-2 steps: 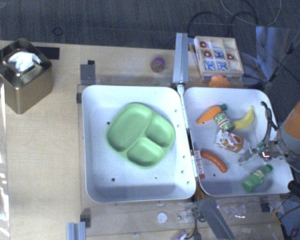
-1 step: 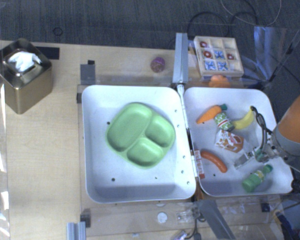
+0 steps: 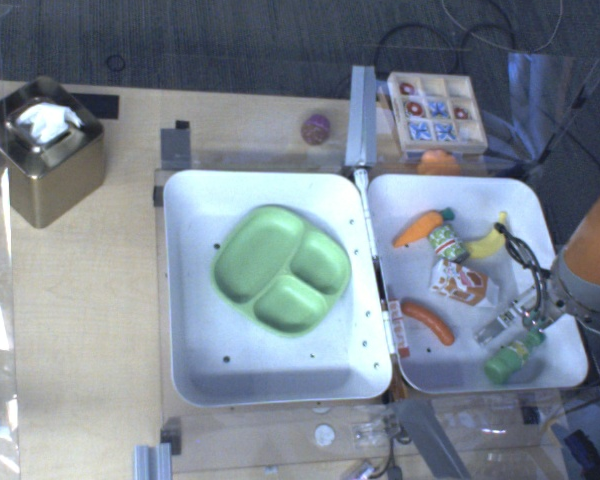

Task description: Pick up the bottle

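Where the bench edge sits nearest the camera, the right-hand shallow white bin (image 3: 570, 368) holds the small green plastic bottle (image 3: 511, 358), lying on its side in the near right corner, its cap end pointing up toward the arm. Just above it, the metal two-finger gripper (image 3: 508, 324) hangs low over the bin floor, close to the bottle's upper end; contact cannot be confirmed. How far the claw is spread cannot be told from this angle, and nothing is seen gripped in it. Grey arm with orange band (image 3: 592, 253) enters from the right, black cables looping along the wrist.

Left of the gripper: orange-red toy sausage (image 3: 429, 322), lying diagonally. Beyond it, a white and red printed packet (image 3: 458, 282), then a yellow toy banana (image 3: 488, 244) and an orange toy carrot with green top (image 3: 422, 228).

Left-hand white bin (image 3: 190, 368) carries a green three-compartment plastic plate (image 3: 282, 268).

Farther back on the bench: small purple ball (image 3: 316, 128), wooden tic-tac-toe board (image 3: 437, 114), and at far left a brass-coloured square box with white tissue inside (image 3: 46, 153).
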`<state>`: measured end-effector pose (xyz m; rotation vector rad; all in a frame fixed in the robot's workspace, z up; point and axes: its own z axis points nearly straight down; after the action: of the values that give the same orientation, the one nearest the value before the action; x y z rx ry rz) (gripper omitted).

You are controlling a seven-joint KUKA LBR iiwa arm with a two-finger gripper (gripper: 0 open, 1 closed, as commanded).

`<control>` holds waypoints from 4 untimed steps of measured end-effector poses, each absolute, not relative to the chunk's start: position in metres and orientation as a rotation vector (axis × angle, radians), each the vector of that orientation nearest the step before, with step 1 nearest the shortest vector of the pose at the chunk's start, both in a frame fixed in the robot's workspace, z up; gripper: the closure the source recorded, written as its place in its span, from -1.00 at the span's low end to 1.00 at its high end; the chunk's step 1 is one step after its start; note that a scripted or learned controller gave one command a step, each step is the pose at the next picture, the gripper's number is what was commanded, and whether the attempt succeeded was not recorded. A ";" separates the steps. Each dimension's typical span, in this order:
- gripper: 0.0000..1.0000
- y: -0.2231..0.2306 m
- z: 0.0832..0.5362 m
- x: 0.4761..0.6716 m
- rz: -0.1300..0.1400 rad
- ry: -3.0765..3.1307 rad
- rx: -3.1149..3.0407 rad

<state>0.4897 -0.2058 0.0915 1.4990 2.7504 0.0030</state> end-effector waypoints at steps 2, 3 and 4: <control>-1.00 -0.107 0.130 0.489 0.005 2.799 1.409; 1.00 -0.106 0.142 0.493 0.011 2.792 1.403; 1.00 -0.105 0.153 0.496 0.017 2.786 1.396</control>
<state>0.4962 -0.1054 0.1531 1.3955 2.7859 0.0165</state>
